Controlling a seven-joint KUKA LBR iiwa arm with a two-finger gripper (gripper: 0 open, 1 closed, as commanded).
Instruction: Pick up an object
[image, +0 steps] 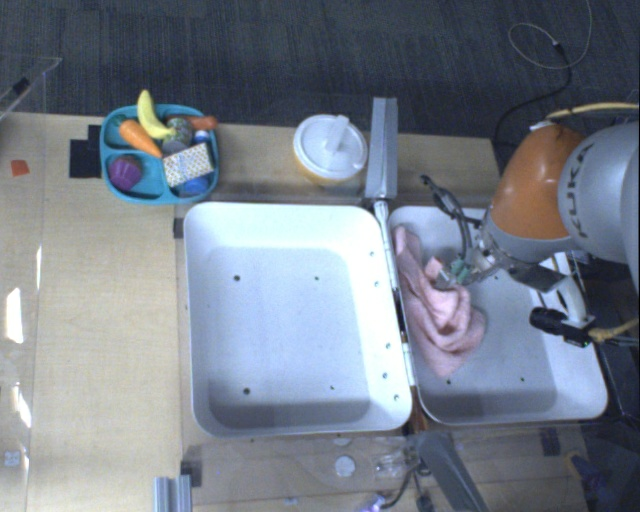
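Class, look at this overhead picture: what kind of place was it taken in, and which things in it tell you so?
Most likely a robotics lab test bench. A grey and orange robot arm reaches over two white bins, its gripper at a pink cloth, and a blue tray of toy food sits on the bench.

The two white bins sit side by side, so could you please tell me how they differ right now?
The left bin looks wider than the right bin. The right bin holds a crumpled pink cloth along its left side, while the left bin shows only bare floor. The arm's gripper is over the right bin, at the cloth, not the left bin. Both are shallow, white and rounded at the corners.
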